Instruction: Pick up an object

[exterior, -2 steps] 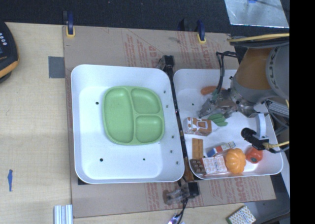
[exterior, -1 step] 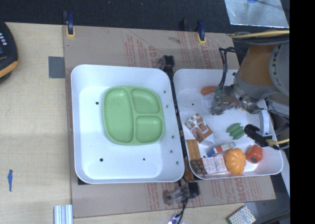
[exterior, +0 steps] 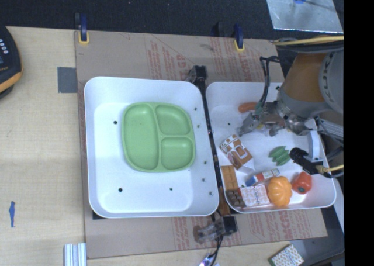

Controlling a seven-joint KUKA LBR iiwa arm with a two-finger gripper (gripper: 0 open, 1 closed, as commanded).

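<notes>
Camera view: fingers [exterior: 257,121] hang over the right bin [exterior: 217,98], spread or pinched I cannot tell.

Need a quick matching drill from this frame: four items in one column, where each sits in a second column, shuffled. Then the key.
Items:
1. green divided plate
2. orange pumpkin toy
3. green pepper toy
4. brown and white packet

Places:
A. right bin, near its left wall
B. middle of the left bin
C. right bin, front edge, beside a red toy
D. right bin, centre, just below the hand

Pairs: 1-B, 2-C, 3-D, 4-A
</notes>
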